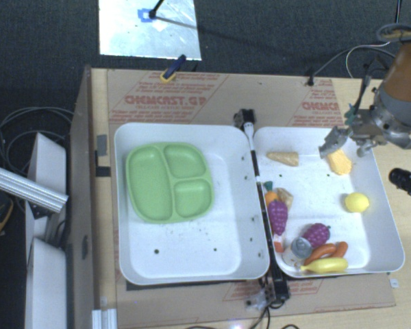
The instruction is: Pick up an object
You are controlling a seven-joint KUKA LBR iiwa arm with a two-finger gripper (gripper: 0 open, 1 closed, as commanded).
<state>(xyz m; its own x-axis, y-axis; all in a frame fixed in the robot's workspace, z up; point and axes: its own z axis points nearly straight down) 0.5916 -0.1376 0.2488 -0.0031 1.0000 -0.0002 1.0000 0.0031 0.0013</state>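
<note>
- Dark carpet surrounds a bench covered with brown printed cardboard [192,91], and two shallow white bins sit on it side by side.
- Left bin [147,266]: a green divided tray [169,181] lies in its upper left part; the floor beside the tray carries a few dark specks.
- Right bin [387,252], taking the green tray as the landmark: a pale wedge-shaped piece [283,158] lies to the tray's right, just past the seam between the bins.
- Further right and lower than the tray, close to the seam, a purple grape bunch [278,216] lies with a small tan piece touching its top.
- Well right of the tray and below its level, a second purple bunch [316,234], a grey round thing, an orange carrot [323,251] and a yellow banana [324,266] crowd together in the near corner.
- Far right of the tray, at its height, a yellow cheese block [340,162] lies tilted, with a yellow lemon [357,202] apart below it.
- The gripper [348,140] hangs just over the cheese block, its fingers spread, one at either side above the block's top; nothing is pinched between them.
</note>
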